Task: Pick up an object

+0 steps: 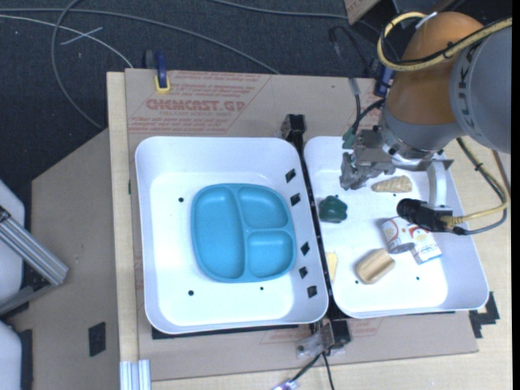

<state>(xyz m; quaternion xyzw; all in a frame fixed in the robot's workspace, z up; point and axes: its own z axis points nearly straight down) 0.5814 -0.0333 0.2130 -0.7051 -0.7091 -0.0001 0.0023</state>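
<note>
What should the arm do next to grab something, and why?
Probably a short move toward the small green object, then down onto it. The gripper hangs in the right bin just above and to the right of that piece, which lies apart from the other items, so it looks like the nearest and easiest pick.

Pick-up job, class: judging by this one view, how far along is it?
Done: the arm's hand is over the right bin. In hand: nothing visibly gripped. Left: grasping and lifting an item, since the green object, tan block, small carton and pale piece all lie on the bin floor.
</note>
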